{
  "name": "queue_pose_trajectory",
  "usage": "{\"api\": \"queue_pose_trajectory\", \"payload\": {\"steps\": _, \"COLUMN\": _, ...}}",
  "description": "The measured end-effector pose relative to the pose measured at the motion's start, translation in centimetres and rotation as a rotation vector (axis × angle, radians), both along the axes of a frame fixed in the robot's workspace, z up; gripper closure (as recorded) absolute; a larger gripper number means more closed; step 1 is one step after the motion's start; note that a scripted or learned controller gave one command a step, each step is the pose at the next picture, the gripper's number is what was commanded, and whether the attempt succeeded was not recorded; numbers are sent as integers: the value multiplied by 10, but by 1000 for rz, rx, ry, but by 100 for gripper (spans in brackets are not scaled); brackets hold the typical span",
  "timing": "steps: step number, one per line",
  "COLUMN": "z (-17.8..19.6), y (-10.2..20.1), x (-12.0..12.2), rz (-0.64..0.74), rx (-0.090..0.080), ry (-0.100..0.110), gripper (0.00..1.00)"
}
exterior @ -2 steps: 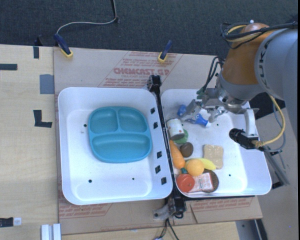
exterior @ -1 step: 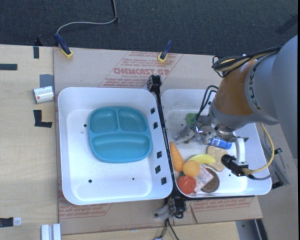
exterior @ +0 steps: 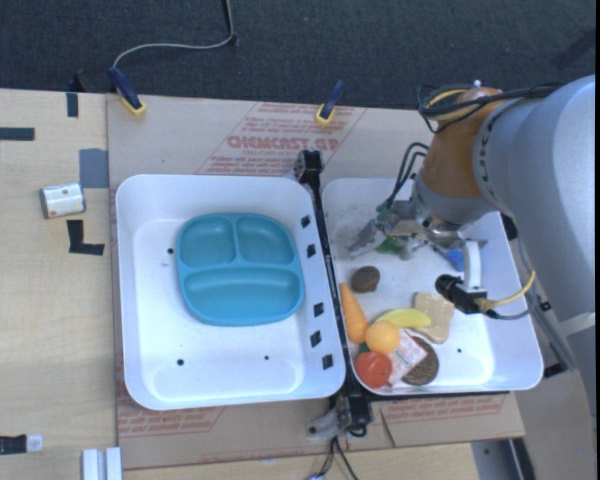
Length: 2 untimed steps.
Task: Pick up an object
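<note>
My gripper (exterior: 377, 243) hangs low over the upper middle of the right bin (exterior: 500, 368), open, with nothing between its fingers. A small dark brown lump (exterior: 366, 279) lies just below it, apart from the fingertips. Further toward the front lie an orange carrot (exterior: 352, 313), a yellow banana (exterior: 405, 318), an orange ball (exterior: 382, 338), a red tomato (exterior: 373, 369), a pale cracker (exterior: 437, 314), a red-and-white packet (exterior: 410, 349) and a dark round cookie (exterior: 424, 368), all crowded together.
The left bin (exterior: 145, 268) holds a blue divided plate (exterior: 240, 268). A black divider (exterior: 320, 268) runs between the bins. A small blue-and-white thing (exterior: 472, 261) lies by the arm. A small silver can (exterior: 62, 200) sits on the bench at far left.
</note>
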State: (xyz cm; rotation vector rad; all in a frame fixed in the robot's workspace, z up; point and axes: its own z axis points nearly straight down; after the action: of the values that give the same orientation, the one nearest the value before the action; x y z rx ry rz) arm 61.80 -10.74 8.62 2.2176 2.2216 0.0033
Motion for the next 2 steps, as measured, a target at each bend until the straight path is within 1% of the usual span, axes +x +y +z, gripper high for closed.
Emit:
{"api": "queue_pose_trajectory", "payload": {"steps": 1, "z": 14, "y": -30, "x": 40, "rz": -1, "rx": -1, "ry": 3, "gripper": 0}}
{"api": "queue_pose_trajectory", "payload": {"steps": 2, "z": 2, "y": 5, "x": 31, "rz": -1, "rx": -4, "ry": -5, "gripper": 0}}
